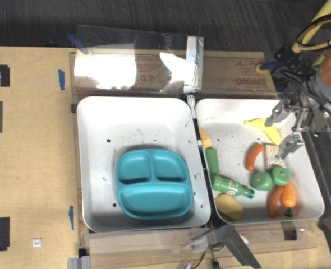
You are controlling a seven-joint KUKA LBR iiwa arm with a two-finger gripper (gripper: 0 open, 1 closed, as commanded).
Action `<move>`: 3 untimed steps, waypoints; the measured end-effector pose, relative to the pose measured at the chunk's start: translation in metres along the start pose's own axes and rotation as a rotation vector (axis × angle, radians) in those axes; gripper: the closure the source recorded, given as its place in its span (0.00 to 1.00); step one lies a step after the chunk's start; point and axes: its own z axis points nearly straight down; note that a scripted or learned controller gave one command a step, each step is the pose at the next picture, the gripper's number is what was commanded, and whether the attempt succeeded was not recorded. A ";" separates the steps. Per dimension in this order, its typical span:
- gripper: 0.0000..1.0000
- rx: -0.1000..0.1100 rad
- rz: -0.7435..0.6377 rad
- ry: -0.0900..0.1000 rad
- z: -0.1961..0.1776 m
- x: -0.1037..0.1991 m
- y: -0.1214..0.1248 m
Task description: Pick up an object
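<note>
My gripper (285, 129) hangs over the upper right part of the right bin (227, 112), open, with nothing between its fingers. A yellow banana (263, 128) lies just left of the fingers. Below them are a small pale cracker (273, 156) and an orange-red sausage (253, 156). Further toward the front lie a green apple (261, 180), a green pepper (281, 176), a carrot (289, 194) and a red piece (274, 202). A green bottle (233, 186), a green cucumber (211, 160) and a brown potato (228, 205) rest along the bin's left side.
The left bin (98, 122) holds a teal divided plate (153, 182). A clear plastic sheet (137, 66) stands behind the bins. Cables (314, 29) and the arm's wrist crowd the upper right, beside the right bin's wall.
</note>
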 end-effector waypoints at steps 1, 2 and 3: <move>0.00 0.001 -0.064 -0.002 0.136 -0.010 -0.050; 0.00 0.001 -0.013 -0.006 0.164 0.025 -0.006; 0.00 -0.001 0.008 -0.009 0.163 0.048 0.050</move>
